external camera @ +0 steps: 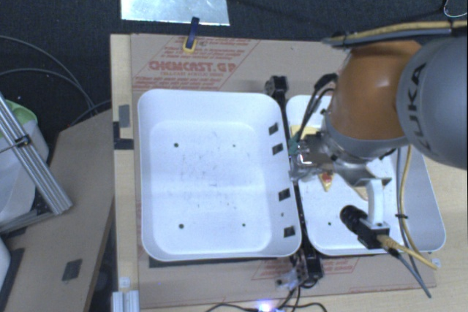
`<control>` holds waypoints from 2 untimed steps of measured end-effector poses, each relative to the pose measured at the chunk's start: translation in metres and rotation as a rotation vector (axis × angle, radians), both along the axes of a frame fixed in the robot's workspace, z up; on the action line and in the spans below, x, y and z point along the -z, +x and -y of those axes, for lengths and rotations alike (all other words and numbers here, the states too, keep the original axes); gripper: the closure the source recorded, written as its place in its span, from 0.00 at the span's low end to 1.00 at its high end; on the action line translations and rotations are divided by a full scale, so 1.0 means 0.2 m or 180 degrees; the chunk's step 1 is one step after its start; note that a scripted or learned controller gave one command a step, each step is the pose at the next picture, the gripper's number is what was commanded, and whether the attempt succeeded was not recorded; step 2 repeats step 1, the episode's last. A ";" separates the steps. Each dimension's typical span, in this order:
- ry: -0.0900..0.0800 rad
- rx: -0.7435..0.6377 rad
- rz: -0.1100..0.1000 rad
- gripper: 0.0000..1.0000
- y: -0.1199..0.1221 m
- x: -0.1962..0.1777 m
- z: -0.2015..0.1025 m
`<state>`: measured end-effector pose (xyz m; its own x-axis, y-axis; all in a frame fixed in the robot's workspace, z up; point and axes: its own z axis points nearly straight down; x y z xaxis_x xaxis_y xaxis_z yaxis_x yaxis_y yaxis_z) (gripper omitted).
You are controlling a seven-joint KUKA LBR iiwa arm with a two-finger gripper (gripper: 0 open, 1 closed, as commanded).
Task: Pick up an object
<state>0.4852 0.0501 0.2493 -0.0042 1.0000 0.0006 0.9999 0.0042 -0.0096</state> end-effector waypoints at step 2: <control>0.0006 0.0002 0.0095 1.00 0.02 -0.78 0.09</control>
